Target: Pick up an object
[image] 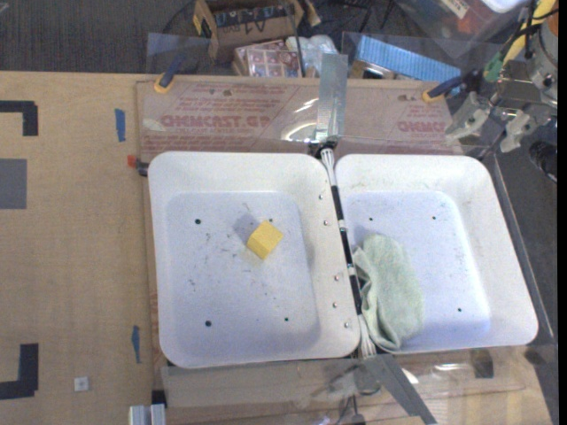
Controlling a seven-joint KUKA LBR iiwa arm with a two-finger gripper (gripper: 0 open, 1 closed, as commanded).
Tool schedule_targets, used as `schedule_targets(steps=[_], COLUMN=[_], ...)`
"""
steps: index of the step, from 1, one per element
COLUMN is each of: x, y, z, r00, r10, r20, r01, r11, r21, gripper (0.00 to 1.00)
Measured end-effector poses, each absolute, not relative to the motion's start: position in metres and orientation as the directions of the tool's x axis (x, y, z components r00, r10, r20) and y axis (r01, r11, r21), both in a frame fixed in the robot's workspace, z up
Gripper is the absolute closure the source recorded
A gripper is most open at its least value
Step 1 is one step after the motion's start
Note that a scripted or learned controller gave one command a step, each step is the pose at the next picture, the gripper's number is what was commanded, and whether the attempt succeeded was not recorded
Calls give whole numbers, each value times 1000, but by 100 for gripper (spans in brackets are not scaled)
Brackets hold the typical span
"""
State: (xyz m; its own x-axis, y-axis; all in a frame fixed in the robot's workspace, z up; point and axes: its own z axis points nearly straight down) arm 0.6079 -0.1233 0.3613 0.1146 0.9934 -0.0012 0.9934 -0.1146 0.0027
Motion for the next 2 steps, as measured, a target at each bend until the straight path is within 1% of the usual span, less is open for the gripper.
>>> schedule_targets(steps=[1, 2], x=[609, 575], y=[-123, -82], z=[372, 284], r00=[113, -56], r10=[994, 998], r20=[-3, 0], r01=[994, 998], r11=[-113, 56], r21=[7, 0], gripper=[100, 100])
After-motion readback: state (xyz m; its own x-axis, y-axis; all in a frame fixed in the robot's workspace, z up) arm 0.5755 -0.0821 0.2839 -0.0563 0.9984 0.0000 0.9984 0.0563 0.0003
